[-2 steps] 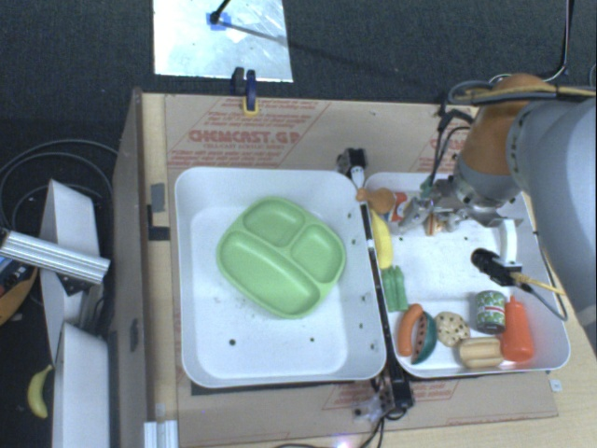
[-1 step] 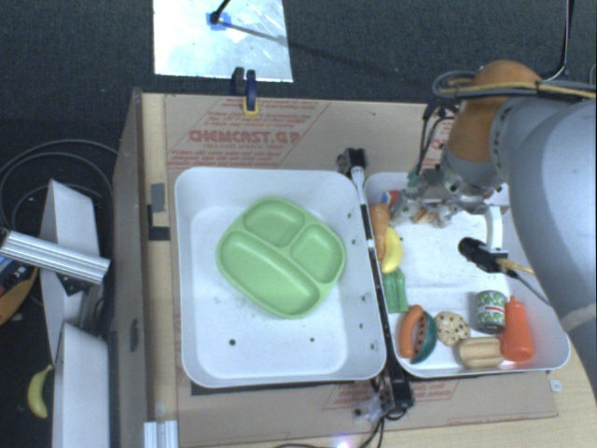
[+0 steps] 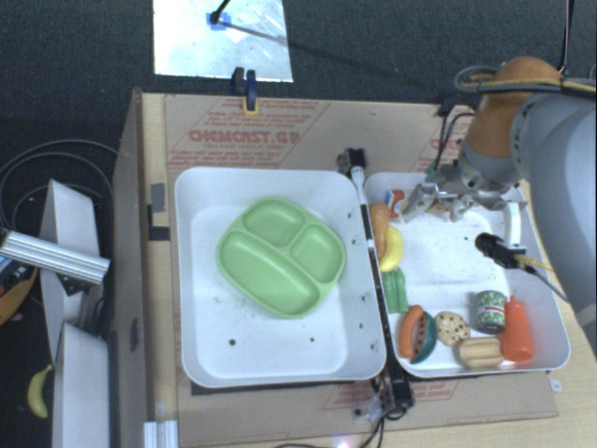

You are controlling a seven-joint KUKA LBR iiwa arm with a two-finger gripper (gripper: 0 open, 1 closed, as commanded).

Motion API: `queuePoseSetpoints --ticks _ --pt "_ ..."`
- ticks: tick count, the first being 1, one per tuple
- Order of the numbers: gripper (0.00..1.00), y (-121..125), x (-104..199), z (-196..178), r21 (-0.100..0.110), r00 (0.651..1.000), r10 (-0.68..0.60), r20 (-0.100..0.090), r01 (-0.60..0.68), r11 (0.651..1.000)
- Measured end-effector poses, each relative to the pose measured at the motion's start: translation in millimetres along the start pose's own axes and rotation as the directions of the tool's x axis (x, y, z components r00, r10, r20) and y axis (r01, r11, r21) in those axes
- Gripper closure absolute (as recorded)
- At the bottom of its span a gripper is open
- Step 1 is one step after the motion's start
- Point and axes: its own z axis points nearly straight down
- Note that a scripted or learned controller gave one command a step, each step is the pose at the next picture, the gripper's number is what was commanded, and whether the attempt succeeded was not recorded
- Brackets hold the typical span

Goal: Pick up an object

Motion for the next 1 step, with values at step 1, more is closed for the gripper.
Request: queuePoseSetpoints --ticks 1 --pt "0.00 -69.8 -43.3 5.6 -0.015 1.000 -0.001 0.003 0.001 1.000"
